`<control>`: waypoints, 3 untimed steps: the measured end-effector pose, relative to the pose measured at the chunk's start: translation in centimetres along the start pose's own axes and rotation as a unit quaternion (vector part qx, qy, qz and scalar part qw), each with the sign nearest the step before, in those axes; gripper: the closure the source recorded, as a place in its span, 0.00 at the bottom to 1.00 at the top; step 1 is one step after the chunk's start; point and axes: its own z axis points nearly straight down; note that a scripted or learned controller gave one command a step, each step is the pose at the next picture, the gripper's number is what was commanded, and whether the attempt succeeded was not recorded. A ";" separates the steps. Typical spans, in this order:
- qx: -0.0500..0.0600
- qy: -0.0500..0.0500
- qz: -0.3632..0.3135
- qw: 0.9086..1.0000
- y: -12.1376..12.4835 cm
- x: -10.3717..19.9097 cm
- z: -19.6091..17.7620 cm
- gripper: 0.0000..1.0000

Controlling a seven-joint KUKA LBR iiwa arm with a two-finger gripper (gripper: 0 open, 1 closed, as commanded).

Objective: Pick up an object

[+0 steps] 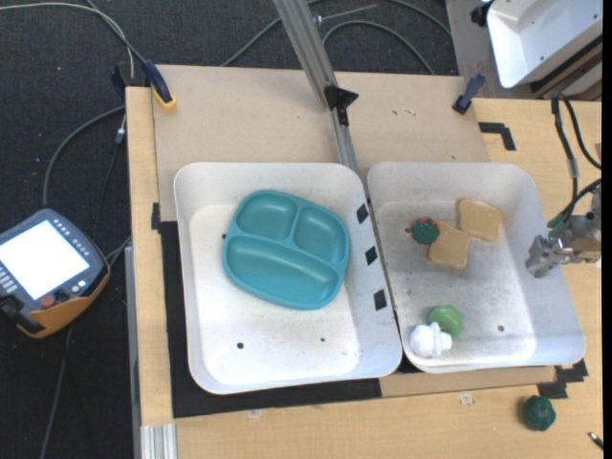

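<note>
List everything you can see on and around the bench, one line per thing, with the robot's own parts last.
shallow white plastic bins: 2, white, side by side on the bench
teal divided plastic plate: 1, teal, in the left bin
tan toast-shaped slices: 2, tan, far part of the right bin, one overlapping the other
small red and green toy: 1, red and green, right bin, just left of the slices
round green toy: 1, green, near part of the right bin
small white toy: 1, white, touching the round green toy
dark green ball: 1, dark green, on the bench outside the right bin's near right corner
handheld screen pendant: 1, grey and orange, on the floor at left
gripper: 1, grey metal, at the right bin's right wall
</note>
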 end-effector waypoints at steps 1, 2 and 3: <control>0.001 0.001 -0.002 1.000 2.0 4.5 0.3 1.00; 0.003 0.002 -0.002 1.000 2.7 10.0 0.7 1.00; 0.001 0.001 -0.002 1.000 4.1 14.3 -0.4 1.00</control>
